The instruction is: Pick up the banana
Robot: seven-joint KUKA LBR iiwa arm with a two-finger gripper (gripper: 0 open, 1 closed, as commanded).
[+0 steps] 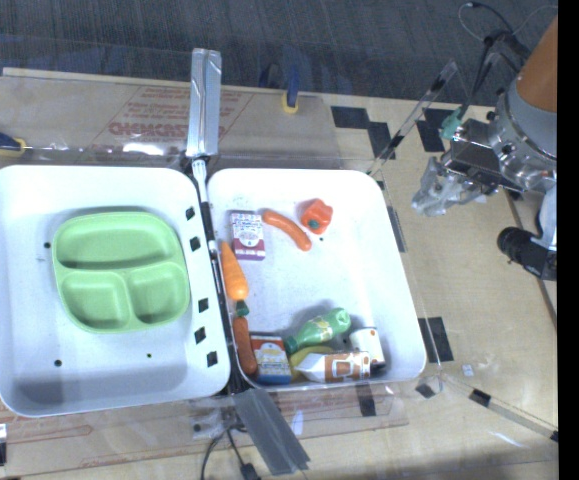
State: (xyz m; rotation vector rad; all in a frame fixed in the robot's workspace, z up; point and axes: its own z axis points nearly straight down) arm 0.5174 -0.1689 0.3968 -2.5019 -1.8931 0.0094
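My gripper (445, 192) hangs over the bare bench to the right of the right bin (394, 268), outside its rim. It is open with nothing between its fingers. In the right bin, a cluster at the front wall includes a pale yellow item with an orange label (331, 368). It is partly under a green bottle (320, 329), and I cannot tell whether it is the banana. The gripper is far from that cluster, up and to the right of it.
The right bin also holds an orange pepper (315, 214), a sausage (286, 229), a small carton (247, 235), a carrot (233, 272) and a tin (269, 360). The left bin (9, 268) bears a green divided tray (121, 269). A metal clamp (204, 108) stands between the bins at the back.
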